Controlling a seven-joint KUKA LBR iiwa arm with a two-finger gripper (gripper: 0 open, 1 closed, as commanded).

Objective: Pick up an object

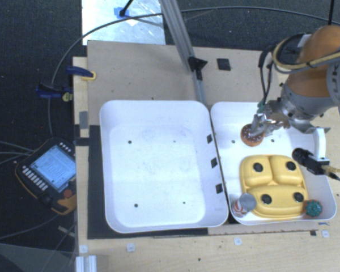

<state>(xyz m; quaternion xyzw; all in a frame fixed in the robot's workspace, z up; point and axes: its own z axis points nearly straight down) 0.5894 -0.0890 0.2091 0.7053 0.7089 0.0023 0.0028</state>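
Two white bins side by side on the bench. Right bin [226, 123] is crowded: a yellow moulded tray [272, 186] with four dark holes fills its 5 o'clock half, running close to the near rim and the right wall. A small grey-and-red cup [242, 204] sits at the tray's 8 o'clock corner, touching it, tight against the bins' shared edge. A green ball [313, 208] sits at the tray's 4 o'clock corner, by the right wall. A brown round object [251, 135] lies just beyond the tray's 11 o'clock corner, on open floor. The gripper [259, 124] is directly over the brown object, at or near contact; finger spread cannot be told from here. Bare floor in the right bin runs along its 9 to 12 o'clock side. Left bin [153, 163] shows bare white floor all round.
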